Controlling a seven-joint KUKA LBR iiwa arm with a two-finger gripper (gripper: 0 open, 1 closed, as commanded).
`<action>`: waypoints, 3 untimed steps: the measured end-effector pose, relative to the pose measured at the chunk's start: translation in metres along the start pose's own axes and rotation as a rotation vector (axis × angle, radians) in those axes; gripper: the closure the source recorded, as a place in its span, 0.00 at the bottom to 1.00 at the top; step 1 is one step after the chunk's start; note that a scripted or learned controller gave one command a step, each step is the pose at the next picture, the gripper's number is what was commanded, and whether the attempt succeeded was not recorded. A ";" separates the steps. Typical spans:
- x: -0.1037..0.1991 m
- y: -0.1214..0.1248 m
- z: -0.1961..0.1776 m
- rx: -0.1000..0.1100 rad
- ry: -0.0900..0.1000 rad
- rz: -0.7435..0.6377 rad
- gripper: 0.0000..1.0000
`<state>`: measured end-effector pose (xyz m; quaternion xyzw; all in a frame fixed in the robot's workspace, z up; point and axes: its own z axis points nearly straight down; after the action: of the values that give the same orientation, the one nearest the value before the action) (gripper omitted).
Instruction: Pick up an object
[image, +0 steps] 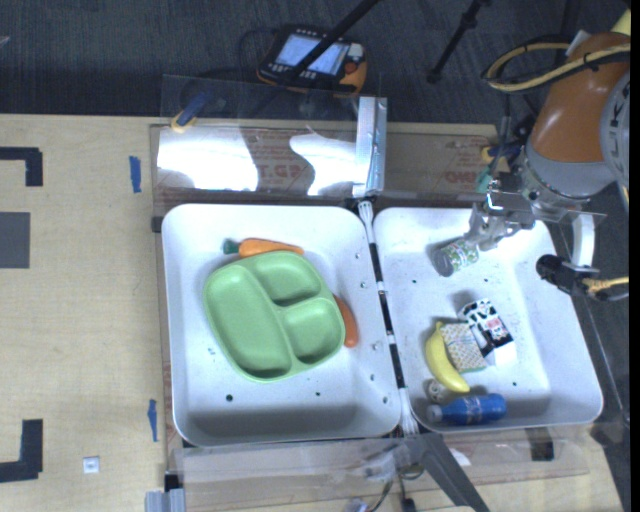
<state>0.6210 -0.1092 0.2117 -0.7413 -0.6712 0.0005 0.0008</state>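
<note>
— Any writing you can read?

— None. A small black-and-white packet (488, 325) in the right bin (570, 380) carries bold print, but it is too small to make out. The device with a lit screen (308, 55) beyond the bins is likewise illegible.

— Materials and shapes, then?

— Both bins are shallow, glossy white trays with rounded corners on a pale wooden desk (80, 300). The left bin (190, 390) holds a smooth green plate (272, 315) with three compartments, tilted, lying over two orange carrot-like pieces (268, 246): one shows at its far edge, the other at its right edge. In the right bin lie a curved yellow banana (443, 362), a speckled tan square (463, 347) touching it, and a blue cylinder (468, 408) lying flat against the near wall.

— And the thing at the jaws?

— A small clear cup or jar with a greenish pattern (457, 256), tipped on its side in the right bin's far part. The gripper (492, 228) sits just to its right and beyond it, seemingly touching its end. Whether the jaws are parted or closed, or hold the cup, I cannot tell; the metal fingertips blur together.
</note>
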 end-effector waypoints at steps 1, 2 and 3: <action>0.000 0.000 0.000 0.000 0.000 0.000 0.00; -0.023 0.050 0.125 -0.007 -0.002 -0.076 0.00; -0.022 0.053 0.110 -0.017 -0.003 -0.077 1.00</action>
<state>0.6711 -0.1367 0.1014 -0.7148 -0.6993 -0.0041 -0.0061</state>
